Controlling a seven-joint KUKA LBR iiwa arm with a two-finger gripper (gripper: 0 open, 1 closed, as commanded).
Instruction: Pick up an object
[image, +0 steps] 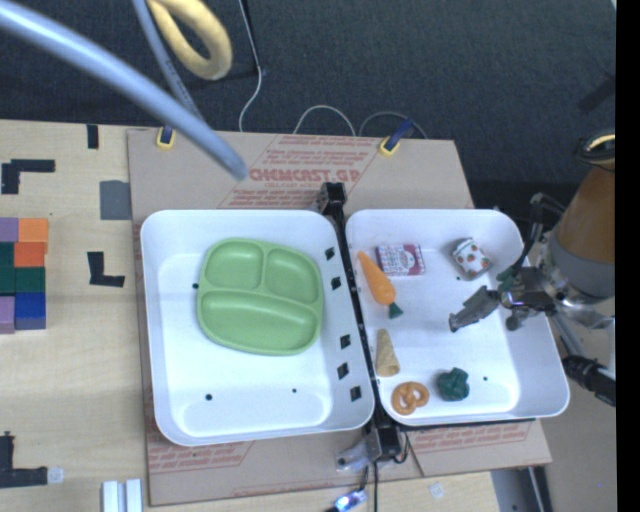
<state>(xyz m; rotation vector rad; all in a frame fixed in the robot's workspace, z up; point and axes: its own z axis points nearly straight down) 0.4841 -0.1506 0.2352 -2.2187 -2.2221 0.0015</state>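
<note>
The right bin holds several small items: an orange carrot, a pink-and-white packet, a small white and red piece, a tan cone, a brown pretzel and a green broccoli piece. My gripper hangs over the right half of this bin, reaching in from the right. It is open, with nothing between its fingers. It sits below the white and red piece and above the broccoli, apart from both.
The left bin holds a green divided plate. A black divider runs between the bins. Coloured blocks lie at the far left of the bench. A grey pole crosses the upper left.
</note>
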